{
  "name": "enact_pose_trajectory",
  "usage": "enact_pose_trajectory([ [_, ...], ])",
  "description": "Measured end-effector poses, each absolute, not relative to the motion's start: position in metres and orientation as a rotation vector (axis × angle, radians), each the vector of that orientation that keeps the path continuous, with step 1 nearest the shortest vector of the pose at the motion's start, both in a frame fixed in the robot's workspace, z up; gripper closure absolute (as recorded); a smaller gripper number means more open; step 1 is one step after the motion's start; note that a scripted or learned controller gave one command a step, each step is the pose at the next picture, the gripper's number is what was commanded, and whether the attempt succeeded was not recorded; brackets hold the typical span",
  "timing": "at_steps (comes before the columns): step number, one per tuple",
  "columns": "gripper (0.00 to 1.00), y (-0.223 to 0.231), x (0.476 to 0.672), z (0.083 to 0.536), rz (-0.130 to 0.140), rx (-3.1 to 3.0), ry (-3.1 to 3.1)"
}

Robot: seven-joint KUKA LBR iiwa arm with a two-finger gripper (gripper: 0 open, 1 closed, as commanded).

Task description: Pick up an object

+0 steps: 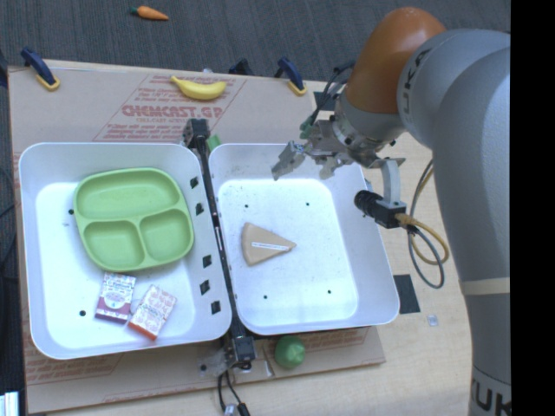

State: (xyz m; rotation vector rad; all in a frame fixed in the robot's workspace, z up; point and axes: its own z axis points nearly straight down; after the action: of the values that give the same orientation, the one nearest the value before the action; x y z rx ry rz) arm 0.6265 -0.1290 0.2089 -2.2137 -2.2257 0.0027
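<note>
Pincer [303,158]: upper centre, over right bin's [368,297] back rim, fingers spread, gripping nothing | wedge [264,243]: centre of frame, flat on right bin's floor, well apart from pincer | left bin [30,258]: green tray [132,216], two packets [134,305]

Wedge [265,244] in right bin [368,271]
</note>
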Motion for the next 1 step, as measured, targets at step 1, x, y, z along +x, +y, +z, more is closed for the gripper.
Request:
enact_pose_trajectory([
  [1,0.0,-0.1823,0.5682,0.1127,0.007,-2.213,-2.225],
])
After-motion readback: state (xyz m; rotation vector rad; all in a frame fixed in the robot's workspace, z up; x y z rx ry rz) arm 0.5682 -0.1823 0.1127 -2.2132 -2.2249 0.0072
